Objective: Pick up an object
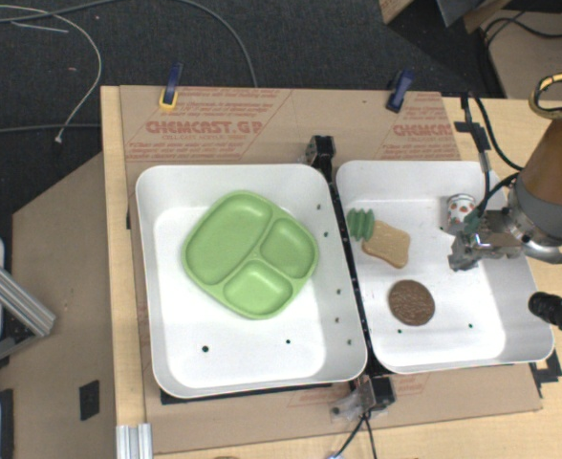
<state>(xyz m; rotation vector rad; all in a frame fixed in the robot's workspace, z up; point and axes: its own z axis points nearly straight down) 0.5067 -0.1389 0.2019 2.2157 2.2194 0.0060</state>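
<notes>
In the right bin [496, 338] lie a tan bread-shaped piece [388, 245], a green ridged piece [360, 224] touching its left end, and a round brown cookie-like disc [412, 302]. A small white and red object [459, 205] rests near the bin's far right. My gripper [467, 252] hangs over the right part of this bin, just below that small object and to the right of the tan piece. Nothing shows between its fingers.
The left bin [166, 333] holds a green divided plate [250, 253]. A black clamp [320, 149] sits between the bins at the back and another at the front. Cardboard lies under both bins, with blue clips [172, 84] at its far edge.
</notes>
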